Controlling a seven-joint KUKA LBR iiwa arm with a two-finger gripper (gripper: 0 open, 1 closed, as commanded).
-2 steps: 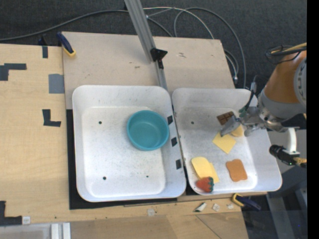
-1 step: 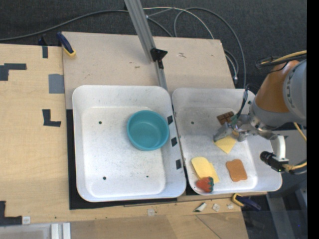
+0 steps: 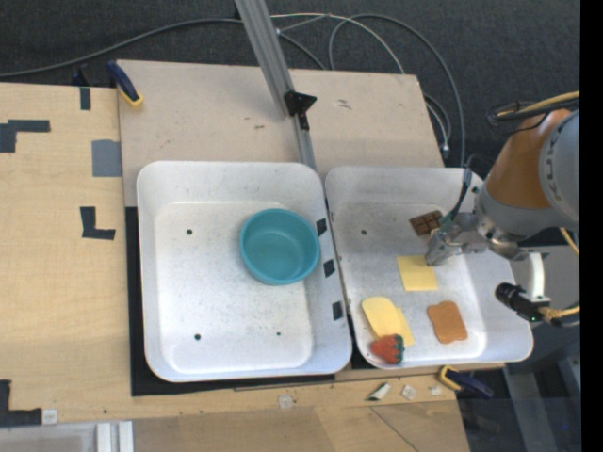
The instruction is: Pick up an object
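A teal bowl [image 3: 279, 245] sits in the left bin [image 3: 170, 347]. In the right bin [image 3: 377, 188] lie a small brown block [image 3: 425, 222], a flat yellow square [image 3: 416, 273], an orange-brown slab [image 3: 448, 322], a pale yellow piece [image 3: 383, 315] and a red strawberry-like item [image 3: 386, 348]. My gripper [image 3: 439, 250] hangs low over the right bin, between the brown block and the yellow square, just off the square's upper right corner. Nothing shows between its tips.
The arm with its orange band [image 3: 518, 172] reaches in from the right over the right bin's far edge. A grey pole [image 3: 268, 45] slants down to the gap between the bins. Cables [image 3: 396, 36] loop behind the bench.
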